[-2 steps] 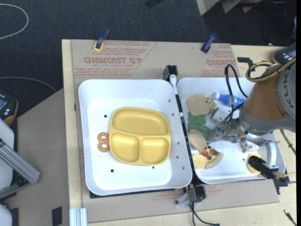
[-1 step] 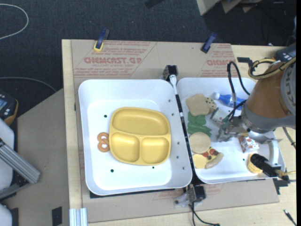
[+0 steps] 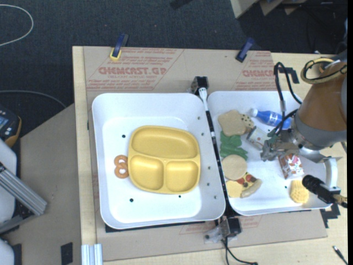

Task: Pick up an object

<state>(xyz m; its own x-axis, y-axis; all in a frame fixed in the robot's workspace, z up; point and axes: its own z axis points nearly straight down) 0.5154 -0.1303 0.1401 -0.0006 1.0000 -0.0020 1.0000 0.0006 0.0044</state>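
Lying left of the tool (image 3: 268, 149), a green toy (image 3: 231, 146).

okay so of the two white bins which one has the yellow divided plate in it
The left bin holds the yellow divided plate, with a small orange pretzel beside it. The right bin, where the gripper is working, holds a jumble of small toy foods instead.

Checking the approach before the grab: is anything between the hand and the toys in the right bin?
Nothing visible does. The hand hangs over the right bin, with the green toy and tan cookie-shaped piece lying uncovered beside it.
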